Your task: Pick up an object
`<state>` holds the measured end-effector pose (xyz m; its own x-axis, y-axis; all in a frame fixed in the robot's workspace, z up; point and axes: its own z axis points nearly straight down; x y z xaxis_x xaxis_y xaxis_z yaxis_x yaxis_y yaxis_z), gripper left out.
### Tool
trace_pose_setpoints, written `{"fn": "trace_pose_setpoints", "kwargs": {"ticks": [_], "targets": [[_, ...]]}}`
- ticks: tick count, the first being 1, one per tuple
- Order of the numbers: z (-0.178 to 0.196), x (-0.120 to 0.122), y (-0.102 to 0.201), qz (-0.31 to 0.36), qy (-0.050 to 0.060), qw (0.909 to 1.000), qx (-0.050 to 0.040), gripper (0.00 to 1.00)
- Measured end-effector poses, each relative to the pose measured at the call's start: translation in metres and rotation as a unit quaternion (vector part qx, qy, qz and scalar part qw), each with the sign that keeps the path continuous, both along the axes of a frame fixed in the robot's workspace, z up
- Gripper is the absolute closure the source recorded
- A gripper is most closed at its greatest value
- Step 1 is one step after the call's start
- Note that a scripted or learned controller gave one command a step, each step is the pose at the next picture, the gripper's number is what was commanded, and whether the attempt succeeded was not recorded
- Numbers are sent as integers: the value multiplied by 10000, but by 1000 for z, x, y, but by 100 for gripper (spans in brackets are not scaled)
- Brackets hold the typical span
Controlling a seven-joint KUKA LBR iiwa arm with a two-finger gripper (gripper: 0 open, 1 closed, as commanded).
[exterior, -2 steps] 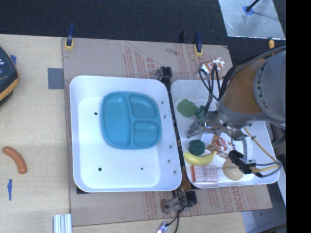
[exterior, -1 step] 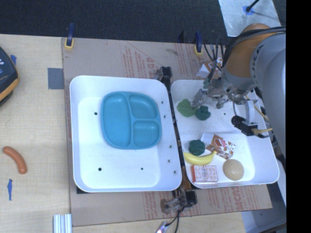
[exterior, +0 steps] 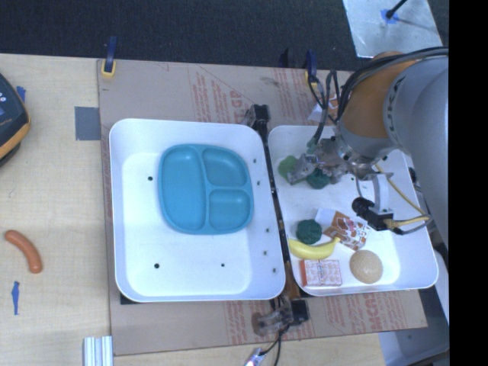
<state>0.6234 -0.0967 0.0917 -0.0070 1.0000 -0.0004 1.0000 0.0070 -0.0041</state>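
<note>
My gripper [exterior: 310, 168] is low in the far left part of the right bin [exterior: 415, 269], and the grey arm with its orange band [exterior: 381, 101] rises behind it. A light green lump [exterior: 289, 166] lies just left of the gripper, touching or nearly touching it. A darker teal piece [exterior: 317, 180] sits right under it. Nearer the front lie a dark green round item [exterior: 309, 230], a yellow banana [exterior: 313, 248], a red and white snack packet [exterior: 348, 230], a tan ball [exterior: 367, 266] and a small red-edged box [exterior: 320, 273].
The left bin [exterior: 137, 258] holds a blue divided plate [exterior: 206, 187]. An orange sausage [exterior: 24, 251] lies on the bench at far left, and a yellow-black device [exterior: 11, 120] sits at the left edge. Cables [exterior: 385, 216] trail from the wrist over the right bin.
</note>
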Motion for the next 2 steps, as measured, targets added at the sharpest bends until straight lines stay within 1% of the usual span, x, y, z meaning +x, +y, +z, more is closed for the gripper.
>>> {"fn": "trace_pose_setpoints", "kwargs": {"ticks": [1,2], "targets": [[0,33,-21,-2,-9,10000,4,0],[1,-26,4,-16,1,10000,-2,0]]}}
